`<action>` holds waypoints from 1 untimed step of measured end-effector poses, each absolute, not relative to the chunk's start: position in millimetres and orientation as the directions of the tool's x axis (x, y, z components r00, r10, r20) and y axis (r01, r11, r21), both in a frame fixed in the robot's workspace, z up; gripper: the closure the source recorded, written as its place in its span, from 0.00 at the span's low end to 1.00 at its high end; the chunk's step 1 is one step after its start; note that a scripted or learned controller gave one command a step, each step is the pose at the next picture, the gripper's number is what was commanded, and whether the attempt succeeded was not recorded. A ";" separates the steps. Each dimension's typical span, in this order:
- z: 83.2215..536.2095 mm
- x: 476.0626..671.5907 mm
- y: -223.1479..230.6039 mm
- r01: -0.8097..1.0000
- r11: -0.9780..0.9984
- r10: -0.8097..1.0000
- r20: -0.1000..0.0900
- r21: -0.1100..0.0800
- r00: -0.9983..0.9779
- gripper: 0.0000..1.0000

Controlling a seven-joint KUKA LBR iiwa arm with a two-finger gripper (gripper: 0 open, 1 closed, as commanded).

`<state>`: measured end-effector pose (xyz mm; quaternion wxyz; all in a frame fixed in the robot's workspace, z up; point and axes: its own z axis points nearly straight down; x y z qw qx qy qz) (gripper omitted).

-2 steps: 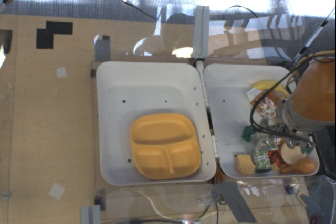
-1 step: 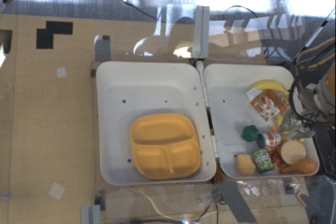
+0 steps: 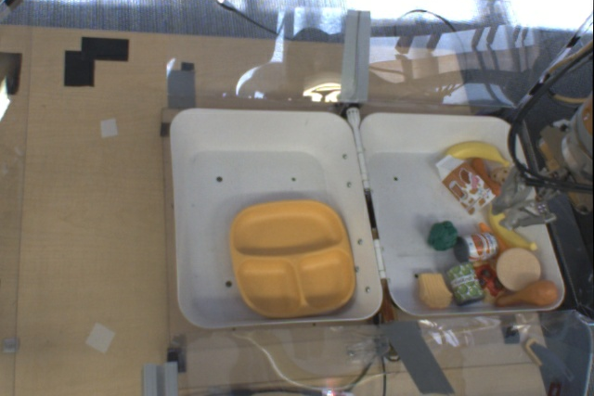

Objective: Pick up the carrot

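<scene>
The carrot, seemingly the orange tapered piece, lay just in front of the disc, touching it. The gripper hung behind the disc, open or closed I could not tell; crowding might have made it snag the disc or the banana instead

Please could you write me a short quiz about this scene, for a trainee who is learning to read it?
1. True or false: the yellow divided plate lies in the right-hand bin.
2. Above which bin is the gripper?
3. What lies nearest the broccoli? A. the small can B. the yellow divided plate C. the gripper

Key: 1. False, it lies in the left-hand bin. 2. The right-hand bin. 3. A.
</scene>
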<state>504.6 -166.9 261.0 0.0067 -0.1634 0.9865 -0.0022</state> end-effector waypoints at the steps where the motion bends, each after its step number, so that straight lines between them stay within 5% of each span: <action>1: 317.8 529.0 -206.4 -0.451 0.892 -0.451 -0.010 -0.009 -0.892 1.00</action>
